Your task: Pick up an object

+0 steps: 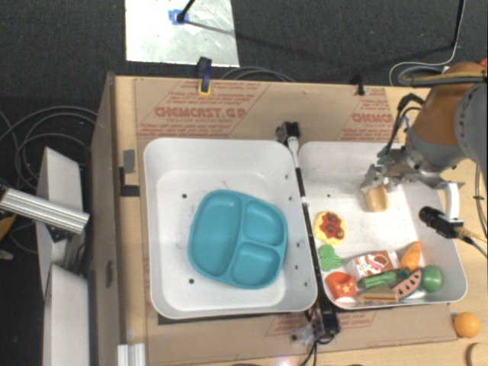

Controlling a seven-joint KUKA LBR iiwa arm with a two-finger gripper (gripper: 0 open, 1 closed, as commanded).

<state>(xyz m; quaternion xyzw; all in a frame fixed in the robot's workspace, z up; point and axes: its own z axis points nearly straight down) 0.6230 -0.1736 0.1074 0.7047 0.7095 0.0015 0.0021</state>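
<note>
You see two white bins on the counter [122, 227]. The left bin [164, 166] holds a blue divided plate [238, 238]. In the right bin [335, 166], the gripper [379, 183] is clamped on a tan block [375, 198]; toy food [381, 274] fills the near corner.

A small tan block [375, 199] sits in the right bin's [347, 158] upper part.
</note>
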